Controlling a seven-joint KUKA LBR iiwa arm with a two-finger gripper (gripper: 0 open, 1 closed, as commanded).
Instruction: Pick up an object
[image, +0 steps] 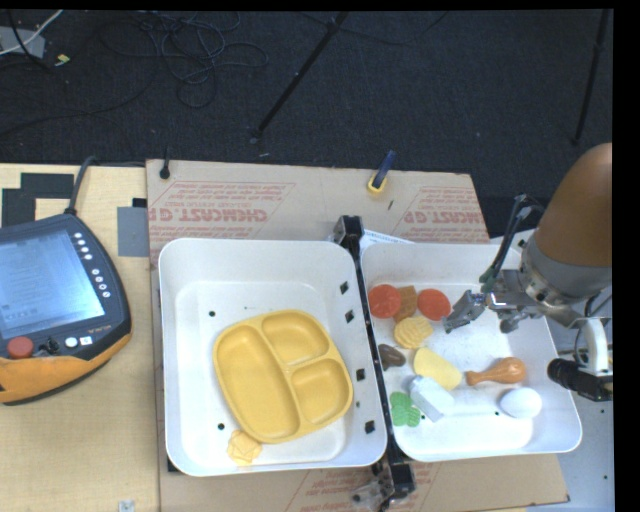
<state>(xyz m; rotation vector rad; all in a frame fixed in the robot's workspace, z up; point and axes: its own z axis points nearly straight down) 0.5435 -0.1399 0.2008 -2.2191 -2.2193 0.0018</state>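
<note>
Drumstick (494, 374) lying flat in right bin (560, 440), long axis roughly left-right, bone end pointed left toward yellow piece (437, 367), white egg (520, 403) just below it, gripper (495, 311) hung above it, fingers spread, nothing held, yellow tray (283, 375) in left bin (185, 300).

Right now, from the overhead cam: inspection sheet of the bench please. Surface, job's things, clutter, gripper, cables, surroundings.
Surface: two white bins side by side, left bin, right bin, on cardboard.
Job's things: right bin holds toy food: tomato, cookie, drumstick, egg, green piece.
Clutter: yellow divided plate in the left bin, small yellow piece at its near edge.
Gripper: gripper over the right bin, holding nothing.
Cables: black cables on the floor behind.
Surroundings: teach pendant at left.
</note>
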